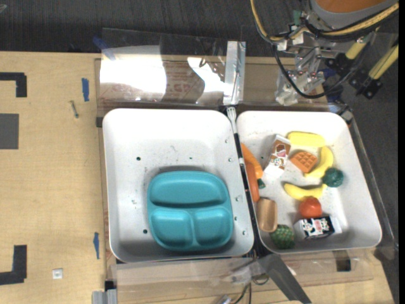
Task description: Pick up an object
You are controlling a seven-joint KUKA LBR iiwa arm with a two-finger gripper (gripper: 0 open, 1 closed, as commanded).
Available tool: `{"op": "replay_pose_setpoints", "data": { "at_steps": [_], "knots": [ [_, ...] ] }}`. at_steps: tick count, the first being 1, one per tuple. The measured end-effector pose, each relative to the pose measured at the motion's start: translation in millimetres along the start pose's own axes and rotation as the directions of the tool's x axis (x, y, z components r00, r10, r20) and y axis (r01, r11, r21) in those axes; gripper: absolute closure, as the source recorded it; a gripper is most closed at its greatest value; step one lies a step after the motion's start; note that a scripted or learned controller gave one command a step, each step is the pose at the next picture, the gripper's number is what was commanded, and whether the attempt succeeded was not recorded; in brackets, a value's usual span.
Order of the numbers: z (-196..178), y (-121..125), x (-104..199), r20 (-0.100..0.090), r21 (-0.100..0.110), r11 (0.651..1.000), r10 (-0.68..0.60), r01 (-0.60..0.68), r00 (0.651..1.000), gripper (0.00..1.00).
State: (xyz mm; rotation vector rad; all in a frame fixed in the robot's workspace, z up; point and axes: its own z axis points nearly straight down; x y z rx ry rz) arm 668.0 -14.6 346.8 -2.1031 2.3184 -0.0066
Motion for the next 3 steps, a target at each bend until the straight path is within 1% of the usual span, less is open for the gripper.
{"op": "replay_pose_setpoints", "data": {
  "at_steps": [1, 2, 3],
  "knots": [
    [20, 0, 7, 0.0, -0.008, 0.988, -0.151, 0.151, 0.989, 1.0],
    [25, -1, 19, 0.001, -0.009, 0.96, -0.28, 0.28, 0.96, 1.0],
    [30, -1, 25, 0.003, -0.009, 0.876, -0.483, 0.483, 0.876, 1.0]
  ]
}}
